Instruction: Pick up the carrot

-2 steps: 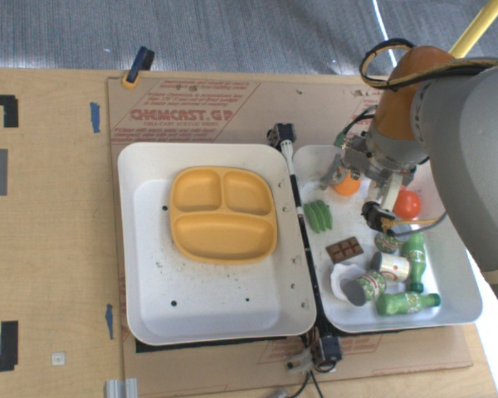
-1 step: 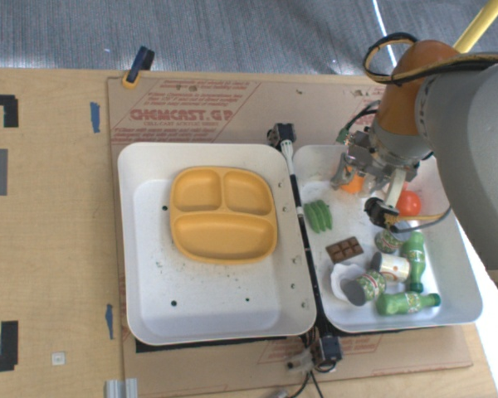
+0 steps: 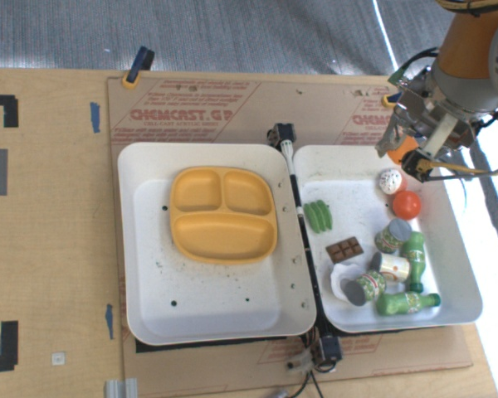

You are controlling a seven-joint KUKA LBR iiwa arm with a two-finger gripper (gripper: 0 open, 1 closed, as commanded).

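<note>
The carrot, a small orange piece, sits right at the tool over the right bin's far corner, apparently lifted, but I cannot tell whether the tool truly clamps it, so the pick looks nearly done yet unconfirmed.

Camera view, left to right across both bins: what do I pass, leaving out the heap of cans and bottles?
Yellow divided plastic plate → green ridged toy vegetable → brown chocolate-bar block → white speckled ball → red round ball.
</note>
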